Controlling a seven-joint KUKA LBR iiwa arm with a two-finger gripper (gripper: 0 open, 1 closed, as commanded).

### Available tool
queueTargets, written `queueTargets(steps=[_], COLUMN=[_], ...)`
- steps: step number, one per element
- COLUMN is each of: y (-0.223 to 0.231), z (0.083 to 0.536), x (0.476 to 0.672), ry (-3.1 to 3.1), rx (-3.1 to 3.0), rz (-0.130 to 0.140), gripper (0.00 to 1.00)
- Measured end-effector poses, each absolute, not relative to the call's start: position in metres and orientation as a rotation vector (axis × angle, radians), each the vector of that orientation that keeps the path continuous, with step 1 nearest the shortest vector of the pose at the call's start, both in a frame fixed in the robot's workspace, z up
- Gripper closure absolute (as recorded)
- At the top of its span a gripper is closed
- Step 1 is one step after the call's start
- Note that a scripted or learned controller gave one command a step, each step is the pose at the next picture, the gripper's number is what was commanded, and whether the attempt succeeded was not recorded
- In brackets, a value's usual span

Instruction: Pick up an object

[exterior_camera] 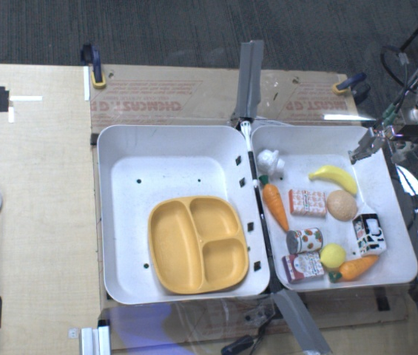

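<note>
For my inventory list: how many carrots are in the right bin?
2. One carrot lies by the bin's left wall, beside the small red box. The other carrot lies near the front right corner, touching the lemon.

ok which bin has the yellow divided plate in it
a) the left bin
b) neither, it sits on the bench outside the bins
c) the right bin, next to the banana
a: the yellow divided plate lies inside the left bin, while the right bin holds the banana, carrots and other small items.
</note>
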State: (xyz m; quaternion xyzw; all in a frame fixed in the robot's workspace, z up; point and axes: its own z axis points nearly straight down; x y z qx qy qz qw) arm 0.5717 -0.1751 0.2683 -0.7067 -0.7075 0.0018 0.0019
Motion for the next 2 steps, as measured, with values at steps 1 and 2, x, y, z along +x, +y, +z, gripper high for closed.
queueTargets(steps=[1, 2], y=[-0.171, -0.18], z=[0.102, 0.09], x=[0.584, 0.632], ry=[-2.351, -2.253], rx=[-2.084, -2.187], rz=[0.0, 0.003], gripper=[0.0, 0.0])
